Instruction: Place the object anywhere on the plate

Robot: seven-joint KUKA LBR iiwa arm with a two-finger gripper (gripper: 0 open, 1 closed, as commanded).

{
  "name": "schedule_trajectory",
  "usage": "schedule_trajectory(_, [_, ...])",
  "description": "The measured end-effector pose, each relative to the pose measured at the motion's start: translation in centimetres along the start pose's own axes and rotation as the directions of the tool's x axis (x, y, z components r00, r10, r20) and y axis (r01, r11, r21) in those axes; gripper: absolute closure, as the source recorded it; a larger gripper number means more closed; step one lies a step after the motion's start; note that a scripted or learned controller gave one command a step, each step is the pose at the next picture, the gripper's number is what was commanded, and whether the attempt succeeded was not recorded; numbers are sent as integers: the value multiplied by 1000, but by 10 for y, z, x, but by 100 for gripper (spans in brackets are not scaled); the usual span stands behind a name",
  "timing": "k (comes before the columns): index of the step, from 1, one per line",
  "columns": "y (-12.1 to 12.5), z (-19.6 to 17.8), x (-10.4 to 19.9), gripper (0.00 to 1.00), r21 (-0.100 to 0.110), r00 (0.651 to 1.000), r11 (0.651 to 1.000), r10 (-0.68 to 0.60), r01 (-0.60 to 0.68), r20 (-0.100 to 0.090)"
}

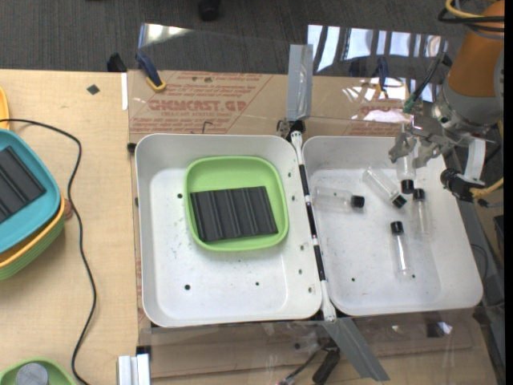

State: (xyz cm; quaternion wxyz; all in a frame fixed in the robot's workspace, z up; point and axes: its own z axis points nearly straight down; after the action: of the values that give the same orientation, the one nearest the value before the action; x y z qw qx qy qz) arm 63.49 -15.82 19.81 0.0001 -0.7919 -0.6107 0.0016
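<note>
Several clear tubes with black caps lie in the right bin (449, 295). One tube (337, 201) is near the bin's left wall, one (380, 184) lies slanted in the middle, and one (401, 251) lies lengthwise further forward. Another tube (419, 211) sits just below the gripper. The green plate (276, 175) rests in the left bin (160, 279) and carries a black ridged mat (234, 212). My gripper (412, 156) hangs over the far right part of the right bin, above the tubes, with no tube visibly in its grasp.
A metal divider (309, 215) separates the two bins. Cardboard (208, 99) lies behind them. Stacked teal and green dishes (32, 215) and a black cable (80, 239) sit on the wooden bench at the left.
</note>
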Motion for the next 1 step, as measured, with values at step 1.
schedule_trajectory(1, [0,0,0,0,0,1000,1000,0,0,0])
